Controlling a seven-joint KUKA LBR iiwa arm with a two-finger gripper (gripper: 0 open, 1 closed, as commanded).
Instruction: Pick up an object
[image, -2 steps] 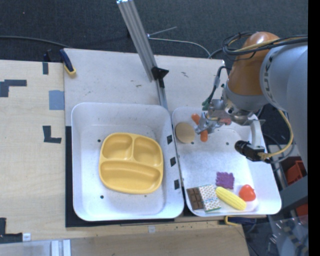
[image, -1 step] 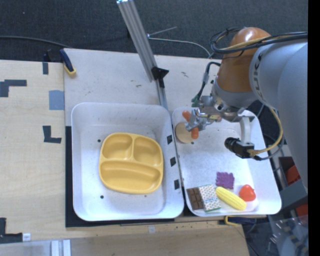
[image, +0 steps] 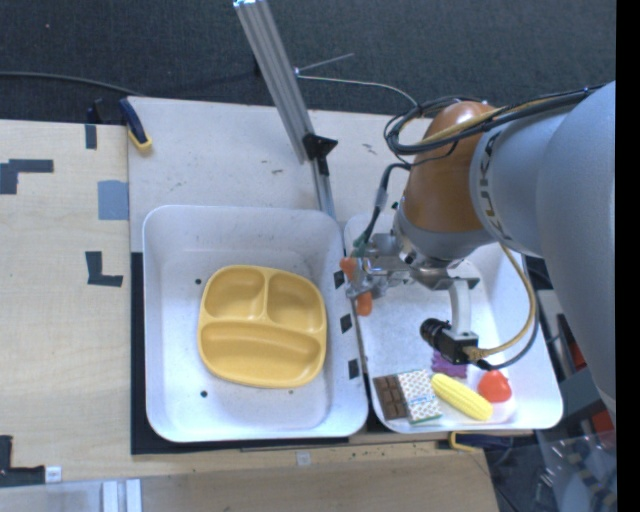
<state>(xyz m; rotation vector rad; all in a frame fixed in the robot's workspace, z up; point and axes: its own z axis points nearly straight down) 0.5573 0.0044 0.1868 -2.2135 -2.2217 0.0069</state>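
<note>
Orange object (image: 364, 303) just below the fingers (image: 352, 268), right bin (image: 540, 405)

Yellow tray (image: 263, 325) in left bin (image: 170, 290)

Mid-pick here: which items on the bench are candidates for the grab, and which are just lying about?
Candidates, right bin: yellow corn, red object, brown-and-patterned packet, purple piece, with the gripper above the bin's left edge.

Lying about: yellow divided plate in left bin; blue-yellow tool on the bench.
</note>
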